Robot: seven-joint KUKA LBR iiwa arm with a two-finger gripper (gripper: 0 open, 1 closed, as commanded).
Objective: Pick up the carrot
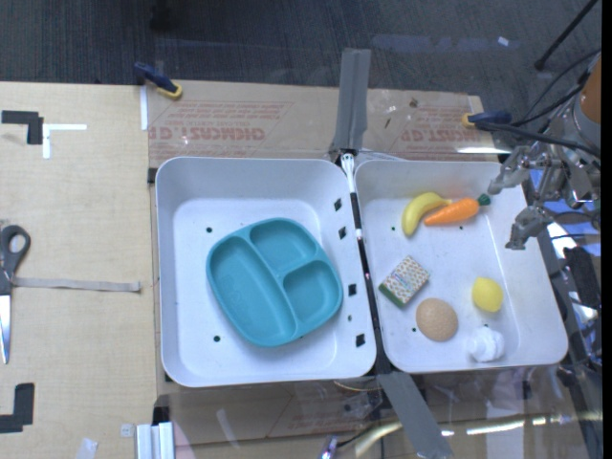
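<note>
- Overhead, at a slant, a surface point(76, 333) carries two shallow white bins side by side.
- Left bin point(172, 256): holds a teal divided plate point(274, 280) with three compartments, nothing on it.
- Right bin point(535, 333): holds the carrot point(451, 212), small and orange with a green tip, lying flat near the far wall. Its green end points toward the right wall.
- A yellow banana point(421, 210) lies against the carrot's left end; the two appear to touch.
- Nearer the front of the same bin sit a speckled sponge block point(404, 280), a brown egg-shaped item point(437, 318), a yellow lemon point(487, 295) and a small white object point(485, 344).
- At the right bin's far right corner is the tool point(524, 204), a tangle of grey metal and cables just beside the carrot's green end. Whether it stands apart or together cannot be told; nothing is visibly clamped in it.
- Judged risk: the banana sits so close that a descent slightly to the left could catch both items, or nudge the carrot away.
- Judged risk: the carrot is slim and rounded, so a grip that lands off its middle could let it roll or swivel out.
- Judged risk: the bin's far and right walls are near the carrot, so a low approach from that side may strike the rim.
</note>
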